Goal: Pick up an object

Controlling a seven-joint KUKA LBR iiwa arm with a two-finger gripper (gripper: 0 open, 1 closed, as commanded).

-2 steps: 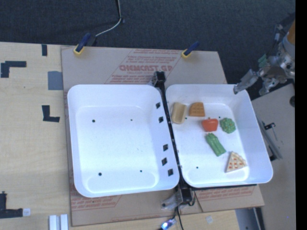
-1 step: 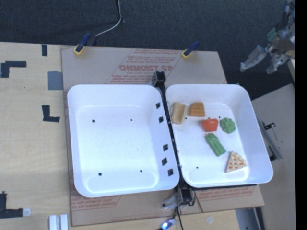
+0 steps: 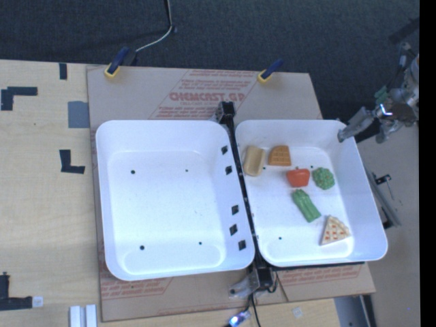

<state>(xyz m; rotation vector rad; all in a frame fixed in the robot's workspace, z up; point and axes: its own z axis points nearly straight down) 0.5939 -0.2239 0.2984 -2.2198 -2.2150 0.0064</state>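
Six small toy foods lay in the right-hand shallow white plastic bin (image 3: 361,182), while the left-hand white bin (image 3: 109,182) beside it held none. At the far side of the right bin sat a pale tan bread-shaped piece (image 3: 253,160) close to the divider, with an orange-brown waffle-like piece (image 3: 279,156) just beside it. Nearer the middle were a red tomato-like piece (image 3: 298,177) and a green broccoli-like piece (image 3: 323,178), almost touching each other. A dark green cucumber-like piece (image 3: 306,205) lay slanted just near of them, and a pale triangular pizza-slice piece (image 3: 334,231) rested at the near right, close to the bin wall.

The grey two-finger gripper (image 3: 354,129) hung off the far right corner of the right bin, outside its rim and above the bench, well apart from every piece. How far its jaws stood apart could not be told from this view, and nothing could be seen in its hold.

The step in hand appeared to be the approach, with no target yet committed to. To do it well, the arm would have done best to choose a piece standing clear of its neighbours. The cucumber-like piece looked the soundest choice: long and narrow, it would suit a grasp across its short width, with the jaws turned square to its slant. The tomato and broccoli pieces sat so close that a finger could strike one while closing on the other. The pizza slice lay flat and near the wall, leaving poor room for a finger on that side.
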